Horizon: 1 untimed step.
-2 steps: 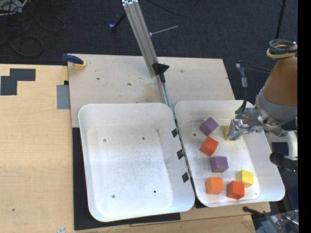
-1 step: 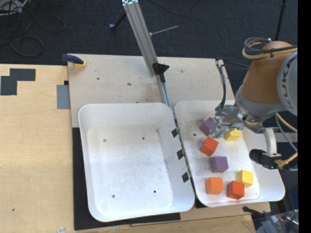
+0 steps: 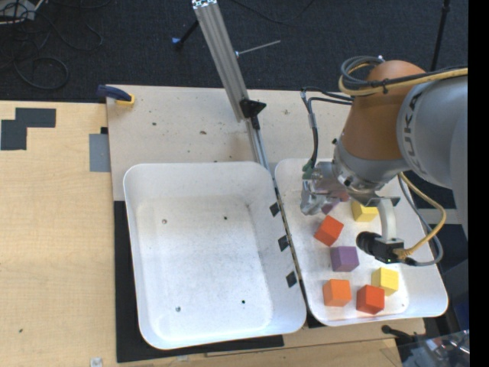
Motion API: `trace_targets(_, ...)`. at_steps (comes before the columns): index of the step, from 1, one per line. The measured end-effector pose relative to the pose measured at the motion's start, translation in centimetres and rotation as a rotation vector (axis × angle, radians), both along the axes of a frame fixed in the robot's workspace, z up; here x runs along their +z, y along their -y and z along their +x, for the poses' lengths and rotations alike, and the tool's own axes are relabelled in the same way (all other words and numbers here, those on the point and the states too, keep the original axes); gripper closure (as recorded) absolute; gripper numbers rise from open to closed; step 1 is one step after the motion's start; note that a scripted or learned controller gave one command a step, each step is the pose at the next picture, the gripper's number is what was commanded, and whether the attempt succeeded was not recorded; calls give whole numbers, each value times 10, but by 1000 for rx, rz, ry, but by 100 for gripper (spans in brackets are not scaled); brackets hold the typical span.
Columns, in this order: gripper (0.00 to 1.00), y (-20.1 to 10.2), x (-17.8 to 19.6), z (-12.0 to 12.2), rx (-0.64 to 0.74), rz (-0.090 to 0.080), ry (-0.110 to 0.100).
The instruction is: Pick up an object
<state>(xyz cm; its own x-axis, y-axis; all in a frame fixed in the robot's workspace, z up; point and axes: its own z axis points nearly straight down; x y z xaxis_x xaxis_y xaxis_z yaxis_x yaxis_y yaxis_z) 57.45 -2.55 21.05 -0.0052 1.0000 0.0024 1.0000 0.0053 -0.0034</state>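
The right bin (image 3: 428, 300) holds several coloured blocks. An orange block (image 3: 329, 229) lies near the bin's left side, with a purple block (image 3: 344, 258) just in front of it. Along the front sit another orange block (image 3: 336, 291), a red block (image 3: 370, 298) and a yellow block (image 3: 387, 279). A second yellow block (image 3: 364, 210) lies partly under the arm's wrist. My gripper (image 3: 312, 198) hangs low over the bin's back left part, just behind and left of the first orange block. A small mauve shape (image 3: 331, 203) shows beside it; what it is I cannot tell.
The left bin (image 3: 153, 176) lies alongside, its wall meeting the right bin's near black clips (image 3: 283, 242). A slanted aluminium bar (image 3: 225, 56) rises behind the bins. A blue and yellow clamp (image 3: 114, 93) lies at the bench's back left corner. Cables hang off the wrist.
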Motion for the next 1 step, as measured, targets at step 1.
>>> trace_targets(1,100,-43,1,10,-2,-1,1)
